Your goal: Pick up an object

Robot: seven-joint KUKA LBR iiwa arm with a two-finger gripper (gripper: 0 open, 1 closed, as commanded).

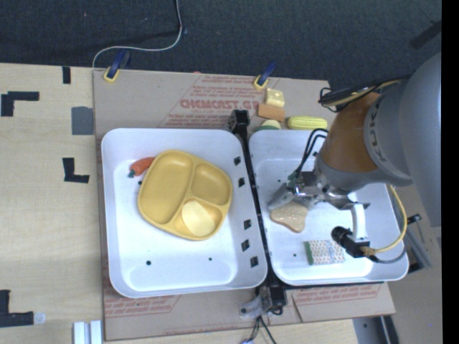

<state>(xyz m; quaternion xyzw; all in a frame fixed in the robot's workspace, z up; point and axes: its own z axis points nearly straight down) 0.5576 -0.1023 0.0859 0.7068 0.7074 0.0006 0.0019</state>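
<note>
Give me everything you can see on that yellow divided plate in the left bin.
The yellow divided plastic plate lies flat in the left white bin, turned at a slant. It has three compartments; a pale yellow round piece sits in the lower one. An orange carrot-like piece pokes out at its upper left edge. It is apart from the gripper.

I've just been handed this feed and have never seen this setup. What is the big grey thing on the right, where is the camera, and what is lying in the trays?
You are looking down at a slant from one fixed camera above a bench. The grey machine with the orange band is a robot arm reaching in from the right. Its two-finger gripper sits low in the right white bin, right above a tan, bread-like flat piece; I cannot tell whether it holds it. A small green patterned square lies nearby. The left white bin holds a yellow divided plate with an orange carrot-like toy beside it. Small toy foods lie behind the bins.
</note>
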